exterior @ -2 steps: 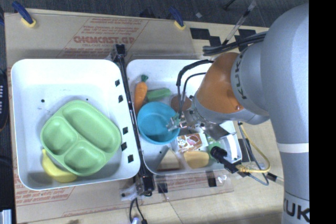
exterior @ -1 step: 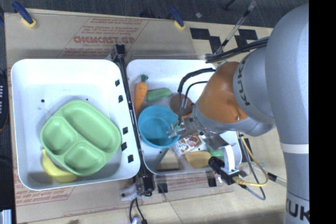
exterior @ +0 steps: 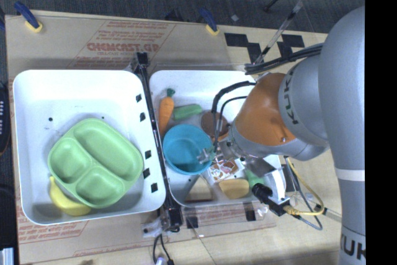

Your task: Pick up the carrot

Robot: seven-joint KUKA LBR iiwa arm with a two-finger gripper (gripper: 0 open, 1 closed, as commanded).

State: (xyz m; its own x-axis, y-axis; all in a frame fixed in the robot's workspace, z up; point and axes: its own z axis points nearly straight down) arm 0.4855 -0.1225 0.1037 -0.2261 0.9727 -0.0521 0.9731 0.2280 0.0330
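camera view: "chemcast gp" printed on the board point(exterior: 121, 46) behind the carrot point(exterior: 165, 112).

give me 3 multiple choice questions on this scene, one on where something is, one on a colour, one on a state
1. Where is the carrot?
A. right bin, by its left wall
B. left bin, on the tray
C. on the bench outside the bins

2. What colour is the bowl?
A. red
B. blue
C. white

3. How does the divided tray lie?
A. flipped face down
B. standing on edge
C. face up, partly over a yellow thing

Answers:
1 A, the carrot lies against the right bin's left wall, above the bowl.
2 B, the bowl is plainly blue.
3 C, the tray's compartments face up and yellow shows under its lower left edge.
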